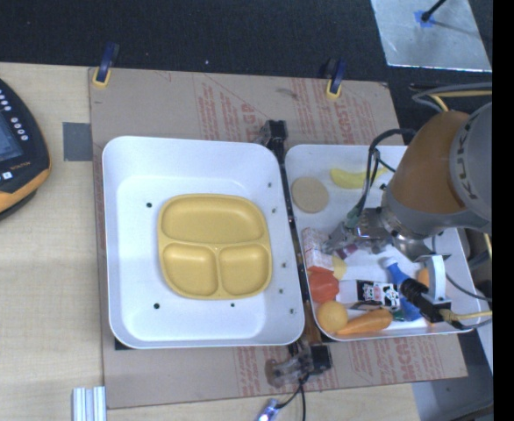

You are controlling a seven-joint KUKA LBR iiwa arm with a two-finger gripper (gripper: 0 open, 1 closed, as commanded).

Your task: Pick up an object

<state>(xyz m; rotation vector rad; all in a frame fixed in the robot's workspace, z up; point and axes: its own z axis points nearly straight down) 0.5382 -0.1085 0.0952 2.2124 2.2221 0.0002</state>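
Seemingly, in the camera view the gripper (355, 233) sits low over the clutter in the right bin (303, 160) at centre right, its grasp impossible to tell, and the small toys there look light, hard, slippery, best pinched across narrow middles.

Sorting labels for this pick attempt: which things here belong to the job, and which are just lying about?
Job: gripper; right bin with its jumble: tan disc, yellow piece, red piece, carrot.
Lying about: yellow tray in the left bin; pendant; clamps.
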